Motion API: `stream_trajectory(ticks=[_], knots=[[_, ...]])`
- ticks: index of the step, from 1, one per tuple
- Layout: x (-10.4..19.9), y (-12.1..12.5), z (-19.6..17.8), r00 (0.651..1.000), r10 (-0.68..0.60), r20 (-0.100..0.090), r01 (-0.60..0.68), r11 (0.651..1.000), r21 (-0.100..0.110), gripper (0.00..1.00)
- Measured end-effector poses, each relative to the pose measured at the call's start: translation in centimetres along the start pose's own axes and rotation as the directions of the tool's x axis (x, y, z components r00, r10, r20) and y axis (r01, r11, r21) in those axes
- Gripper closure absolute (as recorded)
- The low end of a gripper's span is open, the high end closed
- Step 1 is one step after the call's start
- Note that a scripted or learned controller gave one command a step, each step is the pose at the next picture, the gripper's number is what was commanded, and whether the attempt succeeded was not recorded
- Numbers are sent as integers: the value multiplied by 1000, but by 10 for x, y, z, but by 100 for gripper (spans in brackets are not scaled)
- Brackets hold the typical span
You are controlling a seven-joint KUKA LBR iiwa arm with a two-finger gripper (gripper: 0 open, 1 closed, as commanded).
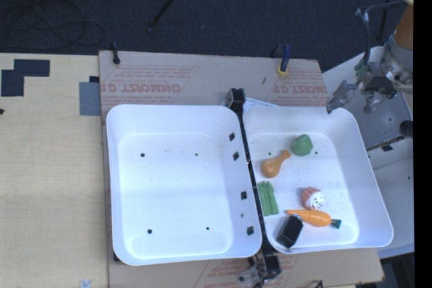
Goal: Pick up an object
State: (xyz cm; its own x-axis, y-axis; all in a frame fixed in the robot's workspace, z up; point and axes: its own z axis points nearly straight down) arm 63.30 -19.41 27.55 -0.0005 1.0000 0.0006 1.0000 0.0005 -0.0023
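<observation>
The right bin holds several small items. A green rounded lump lies toward the back, with an orange drumstick-shaped toy just left of it. A flat green strip lies along the left wall. A red-and-white ball sits above an orange carrot with a teal tip. A black block rests in the front corner. My gripper hangs over the bin's back right corner, above and apart from every item. It is open with nothing between its fingers.
The left bin sits beside the right one, joined by a black divider. Both rest on cardboard. A blue and yellow clamp stands at the cardboard's back edge. Cables lie on the dark floor behind.
</observation>
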Motion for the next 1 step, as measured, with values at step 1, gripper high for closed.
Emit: stream_trajectory(ticks=[1], knots=[[62,-25,172,1000,-3,-6,3,1000,15,0]])
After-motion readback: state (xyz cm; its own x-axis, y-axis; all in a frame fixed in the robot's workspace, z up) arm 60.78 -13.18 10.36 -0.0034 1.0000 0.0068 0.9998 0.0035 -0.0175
